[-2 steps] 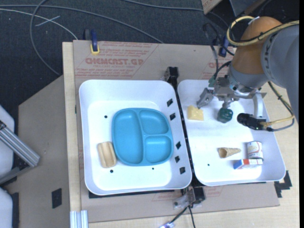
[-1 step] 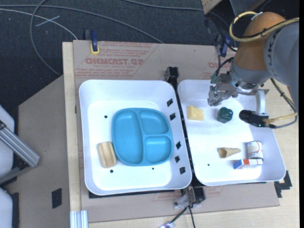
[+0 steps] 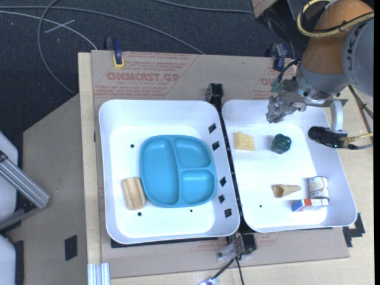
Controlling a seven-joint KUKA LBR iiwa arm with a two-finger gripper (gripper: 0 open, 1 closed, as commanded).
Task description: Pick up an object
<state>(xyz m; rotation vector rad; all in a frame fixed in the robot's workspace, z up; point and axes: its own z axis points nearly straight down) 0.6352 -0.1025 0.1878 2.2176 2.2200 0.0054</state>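
My gripper (image 3: 275, 115) hangs over the back of the right bin (image 3: 255, 214), fingers pointing down, with nothing seen between them. Just in front of it lies a dark green round object (image 3: 281, 143). A pale yellow wedge (image 3: 243, 141) sits to the left of that. Nearer the front of the same bin lie a tan cone (image 3: 286, 189), a small white can with a red label (image 3: 318, 187) and a red, white and blue piece (image 3: 308, 204).
The left bin (image 3: 113, 206) holds a blue divided plate (image 3: 177, 170) and a tan bread-like block (image 3: 133, 192) at its left. A row of black clips (image 3: 220, 172) runs along the seam between the bins.
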